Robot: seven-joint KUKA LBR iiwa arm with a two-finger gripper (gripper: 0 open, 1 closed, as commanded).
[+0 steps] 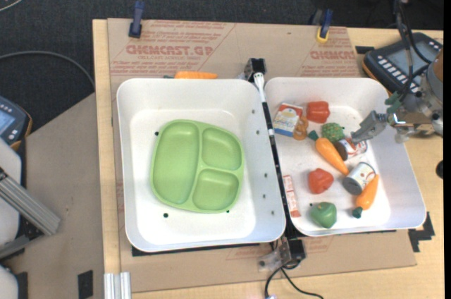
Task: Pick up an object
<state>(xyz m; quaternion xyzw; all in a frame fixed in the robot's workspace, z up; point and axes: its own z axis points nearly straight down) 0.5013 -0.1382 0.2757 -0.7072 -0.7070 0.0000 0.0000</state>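
The right bin [402,171] holds several toy foods. A white carton [287,118] and a red pepper [318,110] lie at the back, with a broccoli [332,130] just in front of them. A long carrot [330,154] lies in the middle beside a small can [350,148]. Nearer the front are a red tomato [320,180], a second can [358,178], a small carrot [367,194] and a green pepper [323,214]. My gripper [364,129] reaches in over the bin's right side, its tip just above the small can and to the right of the broccoli.
In the left bin [134,149] lies a green divided plate [198,166]. A flat packet [289,194] rests against the right bin's left wall. An orange item [196,75] sits behind the left bin. A pendant [402,58] lies at the bench's far right.
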